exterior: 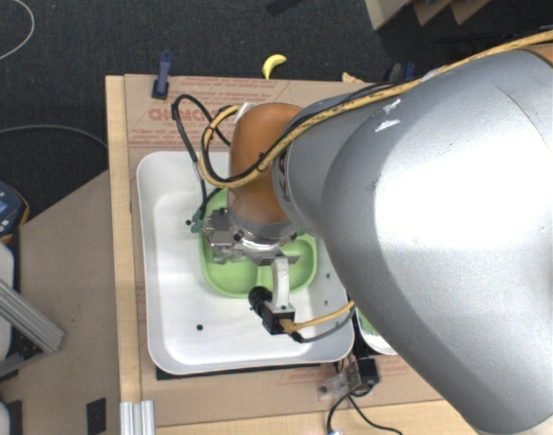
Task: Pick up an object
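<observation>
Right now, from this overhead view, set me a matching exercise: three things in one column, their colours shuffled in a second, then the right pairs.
Things:
1. bin
2. bowl-like object under the wrist
3. band above the wrist

Colours:
A. orange
B. white
C. light green

Pairs: 1-B, 2-C, 3-A

Even, bright light from above. Glare streaks the grey arm, which looms large and soft. The bin looks sharp.

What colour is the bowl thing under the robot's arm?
Light green. The bowl sits in the white bin, seen in the camera view.
</observation>
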You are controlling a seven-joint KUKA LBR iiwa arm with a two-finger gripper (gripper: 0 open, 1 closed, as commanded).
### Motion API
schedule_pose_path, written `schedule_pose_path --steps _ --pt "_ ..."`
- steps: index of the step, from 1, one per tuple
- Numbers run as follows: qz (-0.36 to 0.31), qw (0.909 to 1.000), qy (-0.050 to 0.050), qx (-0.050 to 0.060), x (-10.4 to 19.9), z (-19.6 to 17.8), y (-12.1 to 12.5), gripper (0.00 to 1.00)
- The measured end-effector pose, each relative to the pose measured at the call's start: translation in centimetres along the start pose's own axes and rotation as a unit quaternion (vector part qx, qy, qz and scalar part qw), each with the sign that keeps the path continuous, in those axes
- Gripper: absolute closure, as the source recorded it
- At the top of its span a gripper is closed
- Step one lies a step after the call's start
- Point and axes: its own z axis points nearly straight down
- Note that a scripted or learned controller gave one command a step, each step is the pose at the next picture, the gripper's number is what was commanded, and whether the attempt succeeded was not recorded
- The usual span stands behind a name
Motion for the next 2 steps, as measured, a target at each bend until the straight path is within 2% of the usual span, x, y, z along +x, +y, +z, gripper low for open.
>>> schedule_pose_path --steps 1,2 --pt "-0.002 1.0000 -0.002 0.003 2.1 -7.6 -7.3 1.00" --pt "0.001 1.0000 -0.001 0.002 0.0 0.3 -2.1 1.00"
